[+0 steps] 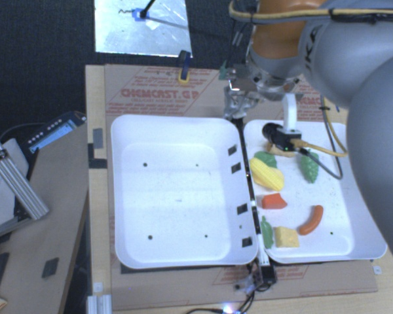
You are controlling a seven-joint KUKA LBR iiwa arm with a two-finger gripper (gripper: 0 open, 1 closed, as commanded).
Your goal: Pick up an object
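Gripper (236, 113) hangs low at the far rim of the bins, right over the seam where the two meet; it sits too dark and small against the rim for me to tell whether it is released or clenched, and nothing shows in its grasp. All the toy food lies in the right-hand bin (354, 195), nearer me and to the arm's side of the gripper. Closest is a small green vegetable (264, 156), touching the far end of a yellow corn cob (266, 174). The cob lies just beside the dividing wall, its long axis slanting from far-left to near-right. It looks the likeliest pick: the gripper would have to come toward me along the seam and a little into the right-hand bin, closing across the cob's short width. Further on lie a leafy green piece (308, 167), an orange-red wedge (274, 201), a sausage (310, 220), a yellow block (287, 237) and a green sliver (266, 231) touching the block's left side. The left-hand bin (177, 195) shows bare white floor. Both bins rest on a board on the tabletop (65, 195).
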